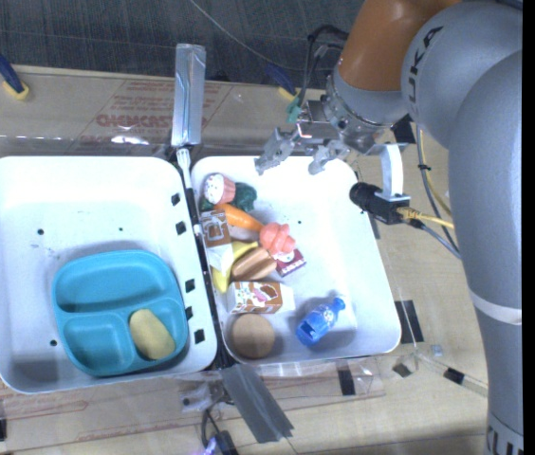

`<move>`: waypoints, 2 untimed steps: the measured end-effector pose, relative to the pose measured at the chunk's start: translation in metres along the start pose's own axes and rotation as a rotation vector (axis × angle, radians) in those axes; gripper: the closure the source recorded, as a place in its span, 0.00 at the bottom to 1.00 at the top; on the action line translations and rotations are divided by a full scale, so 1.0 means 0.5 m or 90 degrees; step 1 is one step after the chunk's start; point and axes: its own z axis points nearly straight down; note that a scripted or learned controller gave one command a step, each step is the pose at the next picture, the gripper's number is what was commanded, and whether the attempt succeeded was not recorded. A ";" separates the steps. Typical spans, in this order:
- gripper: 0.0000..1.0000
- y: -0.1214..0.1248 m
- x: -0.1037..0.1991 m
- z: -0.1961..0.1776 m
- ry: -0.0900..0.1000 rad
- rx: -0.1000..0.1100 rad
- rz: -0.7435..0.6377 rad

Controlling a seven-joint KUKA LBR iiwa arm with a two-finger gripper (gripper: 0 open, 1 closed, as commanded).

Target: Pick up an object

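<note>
Gripper (298, 155): fingers spread apart, nothing btwn them, hanging over right bin (367, 282) at its 12 o'clock rim.

Right bin contents, clustered along its 9 o'clock side:
- carrot (242, 219), approx 10 o'clock
- pink toy (278, 240), centre
- printed carton (259, 298), 7 o'clock
- brown ball (251, 336), 6 o'clock
- blue bottle (319, 319), 5 o'clock

Left bin (21, 207): blue tray (106, 287) w/ yellow potato (152, 334) in tray's 4 o'clock compartment.
</note>
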 end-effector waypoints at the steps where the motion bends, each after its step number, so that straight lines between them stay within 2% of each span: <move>1: 0.00 -0.019 -0.016 0.269 0.001 0.005 -0.078; 2: 0.00 -0.048 -0.024 0.331 -0.010 -0.013 -0.124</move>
